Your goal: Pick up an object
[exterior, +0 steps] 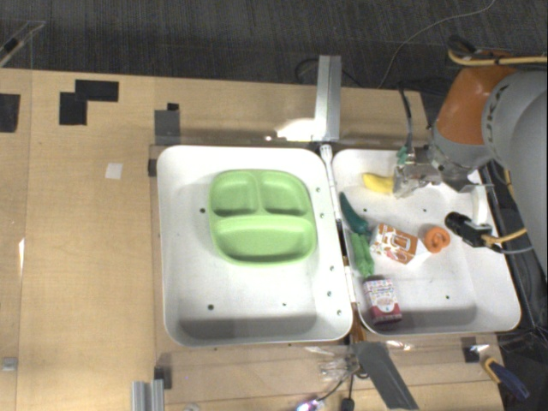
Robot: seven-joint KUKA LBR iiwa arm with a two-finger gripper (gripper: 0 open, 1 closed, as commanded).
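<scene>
Starting at the left, the wooden bench (77, 255) carries some flat black patches (86, 101) at its far left corner. Next comes the left bin (188, 302), white and shallow, with a green plate (261, 214) lying flat in its middle; the plate has two small sections on the far side and one wide section on the near side. A metal post (330, 101) stands at the far end of the seam between the two bins.

The right bin (479, 289) touches the left one along that seam. A long green brush (356, 234) lies against its left wall, running from far to near. At the near end of the brush, in the near left corner, a small jar (383, 302) with a dark red lid lies on its side. A printed orange and white packet (396, 247) lies just right of the brush, near the bin's middle. A yellow piece (375, 182) sits in the far left part of this bin, and the fingers (409, 178) hang just beside its right end; whether they are released or clenched cannot be told from this slant. A small orange piece (437, 240) lies right of the packet. The grey arm (505, 118) with its orange band reaches in over the far right corner.
</scene>
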